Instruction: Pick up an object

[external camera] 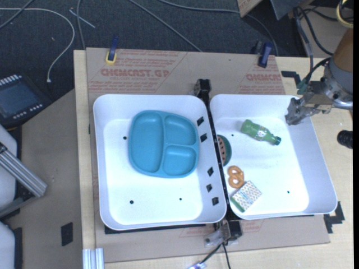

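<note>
The bench (168, 66) is a flat sheet of tan cardboard with faded red print, held at its far edge by a blue clamp (113, 52) at 11 o'clock and another (265, 53) at 1 o'clock. On it sit two shallow white plastic bins with rounded corners and smooth, glossy walls. The left bin (112, 167) carries a teal divided plate (164, 143), a rounded square moulded into three compartments, lying flat near the bin's centre. The right bin (303, 172) holds the smaller things. At its 12 o'clock lies a green plastic bottle (259, 132) on its side, cap towards 4 o'clock. At 9 o'clock, against the wall between the bins, a dark round ribbed object (224, 149) is partly hidden. Just below it lies a golden-brown pretzel (235, 176), twisted and glossy, and at 7 o'clock a small rectangular packet (247, 195) with a pale speckled face, tilted, just beside the pretzel. The grey metal gripper (294, 116) hangs over the right bin's 2 o'clock corner, apart from the bottle; whether its jaws are open or closed I cannot tell.
</note>
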You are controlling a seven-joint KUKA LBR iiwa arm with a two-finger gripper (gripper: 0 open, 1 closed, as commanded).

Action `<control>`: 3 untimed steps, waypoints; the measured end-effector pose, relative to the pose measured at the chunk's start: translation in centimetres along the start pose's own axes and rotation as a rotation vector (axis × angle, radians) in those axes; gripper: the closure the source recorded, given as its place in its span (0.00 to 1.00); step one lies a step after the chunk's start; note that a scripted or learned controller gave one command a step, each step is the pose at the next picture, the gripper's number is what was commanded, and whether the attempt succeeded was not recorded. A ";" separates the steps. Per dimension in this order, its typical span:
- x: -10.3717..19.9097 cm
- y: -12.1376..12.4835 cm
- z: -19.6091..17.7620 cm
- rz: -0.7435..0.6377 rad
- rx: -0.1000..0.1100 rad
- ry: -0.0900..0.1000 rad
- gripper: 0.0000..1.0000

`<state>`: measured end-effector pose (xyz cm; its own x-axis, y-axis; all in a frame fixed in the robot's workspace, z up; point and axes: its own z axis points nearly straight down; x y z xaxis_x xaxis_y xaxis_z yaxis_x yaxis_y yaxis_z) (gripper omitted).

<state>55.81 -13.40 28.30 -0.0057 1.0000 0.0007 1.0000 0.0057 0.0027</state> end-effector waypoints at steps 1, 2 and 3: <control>4.6 2.1 1.5 0.000 0.003 0.001 1.00; 9.3 3.4 3.2 0.001 0.005 0.001 1.00; 14.0 5.3 3.0 0.001 0.000 0.000 1.00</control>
<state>61.01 0.61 25.32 -0.0048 1.0000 0.0011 1.0000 0.0048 0.0023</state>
